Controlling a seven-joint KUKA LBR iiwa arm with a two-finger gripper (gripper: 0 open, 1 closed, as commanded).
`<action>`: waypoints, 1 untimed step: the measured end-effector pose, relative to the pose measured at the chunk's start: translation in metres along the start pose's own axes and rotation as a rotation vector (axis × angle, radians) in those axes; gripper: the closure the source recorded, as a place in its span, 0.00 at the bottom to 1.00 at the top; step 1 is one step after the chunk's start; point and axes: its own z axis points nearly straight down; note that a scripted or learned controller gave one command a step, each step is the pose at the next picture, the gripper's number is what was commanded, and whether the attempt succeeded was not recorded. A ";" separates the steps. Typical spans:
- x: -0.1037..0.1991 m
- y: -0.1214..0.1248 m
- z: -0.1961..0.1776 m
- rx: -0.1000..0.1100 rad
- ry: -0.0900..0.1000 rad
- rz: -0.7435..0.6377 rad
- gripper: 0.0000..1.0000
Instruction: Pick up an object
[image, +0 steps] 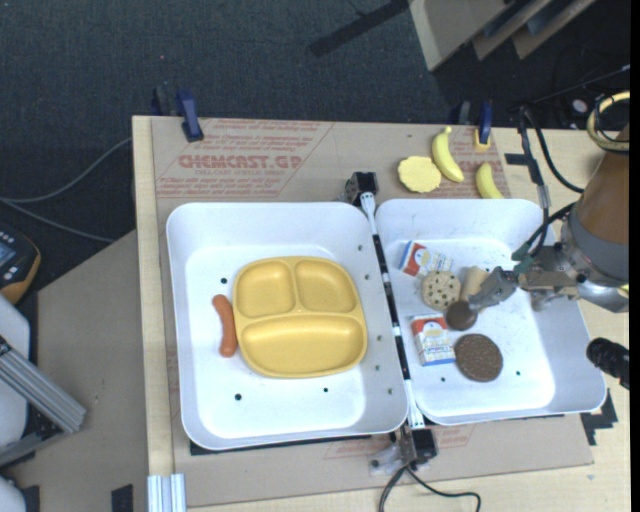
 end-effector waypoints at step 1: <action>-0.073 0.018 0.091 0.008 -0.001 0.007 0.00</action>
